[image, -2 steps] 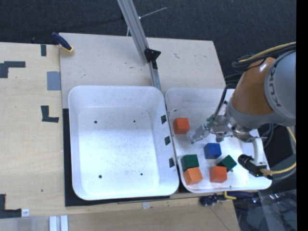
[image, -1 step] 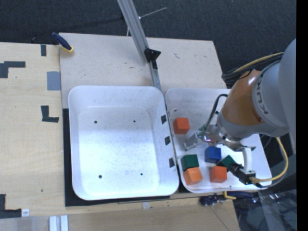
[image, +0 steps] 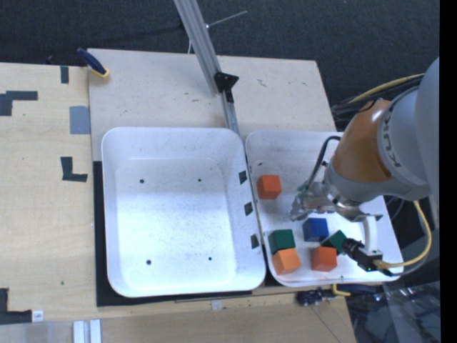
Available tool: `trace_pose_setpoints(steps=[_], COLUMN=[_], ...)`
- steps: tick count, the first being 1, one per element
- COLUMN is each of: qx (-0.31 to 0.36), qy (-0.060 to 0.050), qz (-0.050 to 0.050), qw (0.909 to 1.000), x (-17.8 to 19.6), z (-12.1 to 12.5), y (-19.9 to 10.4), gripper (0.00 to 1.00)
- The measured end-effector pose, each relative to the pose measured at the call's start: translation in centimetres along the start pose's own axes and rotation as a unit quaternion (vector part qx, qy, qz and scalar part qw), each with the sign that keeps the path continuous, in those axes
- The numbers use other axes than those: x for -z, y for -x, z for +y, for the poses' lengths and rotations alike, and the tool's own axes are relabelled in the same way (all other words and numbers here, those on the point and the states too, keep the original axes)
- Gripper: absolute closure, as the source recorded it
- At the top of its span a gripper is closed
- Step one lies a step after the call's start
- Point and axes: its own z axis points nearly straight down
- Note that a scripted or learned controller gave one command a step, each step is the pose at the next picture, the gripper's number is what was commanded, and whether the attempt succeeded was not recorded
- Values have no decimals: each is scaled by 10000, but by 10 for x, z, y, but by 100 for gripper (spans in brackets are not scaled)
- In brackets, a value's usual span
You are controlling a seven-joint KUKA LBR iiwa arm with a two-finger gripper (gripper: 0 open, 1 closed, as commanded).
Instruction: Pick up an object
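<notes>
My arm (image: 385, 148) comes in over the right bin (image: 285, 140); the left bin (image: 114, 145) isn't involved. I'm on the approach step, nothing lifted yet. Gripper (image: 305, 204) sits low just above the blue cube (image: 315, 229), orange cube (image: 269, 186) up-left. Can't tell finger spread. Next, I reckon: centre over blue, descend, close.

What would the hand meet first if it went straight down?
Probably the bare floor of the right bin just left of the blue cube; the hand hangs there, though depth is unclear.
</notes>
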Motion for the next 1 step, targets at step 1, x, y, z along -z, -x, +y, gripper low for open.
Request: trace_pose_setpoints(steps=[1], qx=[-10], qy=[36], qz=[-10], qw=[10000], x=[45], z=[0], y=[8], gripper=[100])
